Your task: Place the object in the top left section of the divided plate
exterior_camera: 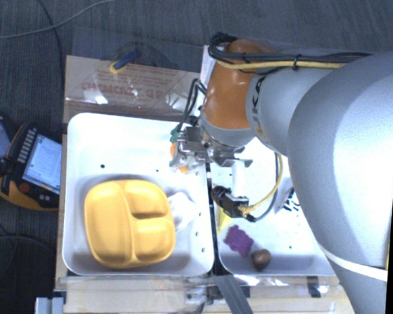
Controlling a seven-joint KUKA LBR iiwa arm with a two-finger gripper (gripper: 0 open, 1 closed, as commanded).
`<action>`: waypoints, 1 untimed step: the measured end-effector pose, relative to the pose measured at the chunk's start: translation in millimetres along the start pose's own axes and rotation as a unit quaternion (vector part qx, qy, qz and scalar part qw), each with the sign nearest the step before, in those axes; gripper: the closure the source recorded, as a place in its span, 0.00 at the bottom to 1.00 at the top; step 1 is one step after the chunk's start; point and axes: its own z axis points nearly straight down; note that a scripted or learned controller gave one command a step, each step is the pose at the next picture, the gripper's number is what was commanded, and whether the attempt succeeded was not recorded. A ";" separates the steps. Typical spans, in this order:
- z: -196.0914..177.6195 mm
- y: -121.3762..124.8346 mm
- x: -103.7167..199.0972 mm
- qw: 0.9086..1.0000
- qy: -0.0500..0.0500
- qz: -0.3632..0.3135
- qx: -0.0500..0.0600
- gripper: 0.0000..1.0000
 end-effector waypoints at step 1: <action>41.8 -54.2 26.4 1.000 -0.001 -0.002 0.001 1.00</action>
